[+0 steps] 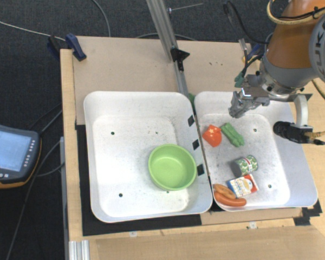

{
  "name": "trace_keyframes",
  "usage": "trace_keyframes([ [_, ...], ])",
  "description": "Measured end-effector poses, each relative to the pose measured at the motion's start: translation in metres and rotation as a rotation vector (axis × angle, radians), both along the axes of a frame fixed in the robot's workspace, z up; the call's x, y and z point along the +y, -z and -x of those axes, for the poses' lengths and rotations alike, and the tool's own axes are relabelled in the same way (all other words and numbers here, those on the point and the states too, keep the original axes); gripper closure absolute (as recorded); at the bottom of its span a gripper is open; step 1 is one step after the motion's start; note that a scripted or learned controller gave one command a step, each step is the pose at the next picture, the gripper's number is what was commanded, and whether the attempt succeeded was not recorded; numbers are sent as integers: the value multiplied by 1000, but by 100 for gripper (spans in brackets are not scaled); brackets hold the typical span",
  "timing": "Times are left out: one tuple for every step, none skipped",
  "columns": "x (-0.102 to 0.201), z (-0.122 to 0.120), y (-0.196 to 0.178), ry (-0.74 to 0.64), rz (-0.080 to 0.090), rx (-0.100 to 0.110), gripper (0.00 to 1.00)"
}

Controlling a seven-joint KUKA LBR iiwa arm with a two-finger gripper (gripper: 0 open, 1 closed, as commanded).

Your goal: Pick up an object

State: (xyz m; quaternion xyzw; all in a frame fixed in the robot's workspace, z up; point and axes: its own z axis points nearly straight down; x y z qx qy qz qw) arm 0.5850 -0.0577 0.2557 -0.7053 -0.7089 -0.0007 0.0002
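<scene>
My gripper (236, 111) hangs over the back of the right bin (292, 161), a little above and behind the toys, with nothing visibly between its fingers. Just below it lie a red strawberry-like toy (212, 136) and a green pickle-shaped toy (233, 135), side by side. Further forward are a small green-labelled can (245, 165), a red and white carton (242, 186) and a hot dog toy (228, 196) at the bin's front edge.
The left bin (108, 145) holds a light green bowl (172, 167) near its right wall. A metal pole (168, 37) slants up from between the bins. A teach pendant (11, 155) lies off the bench at the left.
</scene>
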Motion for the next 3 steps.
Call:
trace_keyframes([
  [52,-14,15,1,0,2,100],
  [97,-34,16,1,0,1,100],
  [149,-49,9,1,0,-1,100],
])
